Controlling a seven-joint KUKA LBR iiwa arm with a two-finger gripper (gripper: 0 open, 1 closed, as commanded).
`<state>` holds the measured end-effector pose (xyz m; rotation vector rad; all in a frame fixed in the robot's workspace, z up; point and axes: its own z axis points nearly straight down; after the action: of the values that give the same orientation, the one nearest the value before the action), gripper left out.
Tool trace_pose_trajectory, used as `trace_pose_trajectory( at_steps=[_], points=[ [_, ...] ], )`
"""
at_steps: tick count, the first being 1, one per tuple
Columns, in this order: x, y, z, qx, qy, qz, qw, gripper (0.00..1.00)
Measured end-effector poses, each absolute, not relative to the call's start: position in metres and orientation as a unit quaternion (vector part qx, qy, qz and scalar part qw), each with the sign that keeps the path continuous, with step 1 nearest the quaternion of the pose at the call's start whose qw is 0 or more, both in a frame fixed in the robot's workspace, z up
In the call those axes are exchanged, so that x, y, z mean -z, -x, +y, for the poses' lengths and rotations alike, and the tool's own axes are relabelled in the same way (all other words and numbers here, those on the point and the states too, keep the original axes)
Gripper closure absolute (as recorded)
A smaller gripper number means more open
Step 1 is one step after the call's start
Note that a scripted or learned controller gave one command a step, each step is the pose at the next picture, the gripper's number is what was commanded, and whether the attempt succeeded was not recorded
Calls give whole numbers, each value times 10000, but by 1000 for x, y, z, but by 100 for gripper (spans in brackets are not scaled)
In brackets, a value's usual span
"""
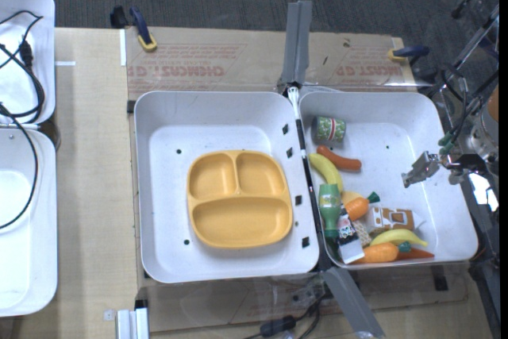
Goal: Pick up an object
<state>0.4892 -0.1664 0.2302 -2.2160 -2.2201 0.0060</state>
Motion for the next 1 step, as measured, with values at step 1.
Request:
trace_pose_trajectory(
  at_steps=[1],
  points=[
    [-89,-531,-125,-13,7029,-7113,16,0]
  ],
)
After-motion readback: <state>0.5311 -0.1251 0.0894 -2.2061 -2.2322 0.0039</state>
